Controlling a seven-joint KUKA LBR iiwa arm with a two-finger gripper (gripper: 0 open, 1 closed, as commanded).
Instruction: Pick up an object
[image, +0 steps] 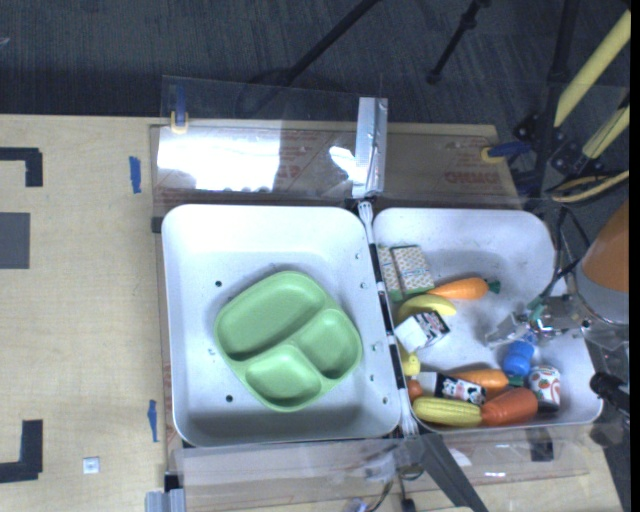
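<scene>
The right bin (520, 232) holds a heap of toy food. An orange carrot (462, 290) lies beside a yellow banana (425, 305), with a patterned box (411, 266) behind them. Along the near wall lie a yellow corn cob (447, 411), a red-orange vegetable (510, 404) and a white ball with red marks (545, 381). A small blue object (517, 361) sits mid-right. My gripper (524, 324) reaches in from the right edge and hangs just behind the blue object, low in the bin. Nothing visibly sits in it.
The left bin (190, 300) carries a green divided plate (288, 338). A small white and black carton (432, 326) and a black-and-white item (458, 388) lie near the divider. Clear plastic panels stand behind the bins. The arm's orange band (610, 250) looms at the right.
</scene>
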